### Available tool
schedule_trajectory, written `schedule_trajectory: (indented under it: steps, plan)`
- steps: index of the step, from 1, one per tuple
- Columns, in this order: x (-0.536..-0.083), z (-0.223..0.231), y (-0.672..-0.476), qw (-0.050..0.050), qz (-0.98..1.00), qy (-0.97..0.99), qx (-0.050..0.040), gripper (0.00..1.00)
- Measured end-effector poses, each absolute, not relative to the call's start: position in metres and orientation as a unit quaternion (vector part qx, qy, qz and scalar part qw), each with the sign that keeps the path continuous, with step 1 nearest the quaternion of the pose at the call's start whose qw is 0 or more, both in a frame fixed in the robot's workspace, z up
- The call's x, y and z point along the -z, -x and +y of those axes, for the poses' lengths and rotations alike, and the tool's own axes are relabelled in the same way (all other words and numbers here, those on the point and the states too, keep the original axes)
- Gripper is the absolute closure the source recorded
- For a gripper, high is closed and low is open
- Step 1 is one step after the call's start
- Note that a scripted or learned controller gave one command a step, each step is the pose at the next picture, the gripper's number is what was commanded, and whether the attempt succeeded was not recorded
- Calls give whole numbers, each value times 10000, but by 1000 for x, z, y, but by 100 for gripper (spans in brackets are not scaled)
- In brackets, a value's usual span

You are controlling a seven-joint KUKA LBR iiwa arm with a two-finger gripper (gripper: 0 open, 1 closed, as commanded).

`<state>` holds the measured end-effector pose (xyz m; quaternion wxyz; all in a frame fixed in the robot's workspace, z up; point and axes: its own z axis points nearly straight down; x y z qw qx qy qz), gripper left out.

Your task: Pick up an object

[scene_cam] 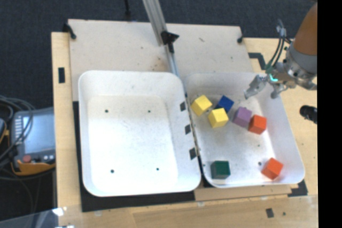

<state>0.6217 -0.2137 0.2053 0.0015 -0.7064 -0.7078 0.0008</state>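
Note:
My gripper (264,88) hangs over the far right part of the right bin (243,165), its two fingers spread apart with nothing between them. Below and left of it lies a cluster of blocks: two yellow ones (201,105) (218,117), a blue one (225,103), a purple one (242,116) and an orange one (257,124). A green block (220,169) sits near the bin's front left. Another orange block (272,167) sits at the front right.
The left bin (133,133) lies beside the right one, their rims touching in the middle. A slanted aluminium post (152,2) rises from behind the bins. A grey box with cables (32,139) sits off the bench's left edge.

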Motion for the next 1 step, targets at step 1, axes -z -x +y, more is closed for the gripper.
schedule_trajectory:
  steps: [1]
  plan:
    - [-208, -215, -622, -12, -7087, 7055, -10, 0]
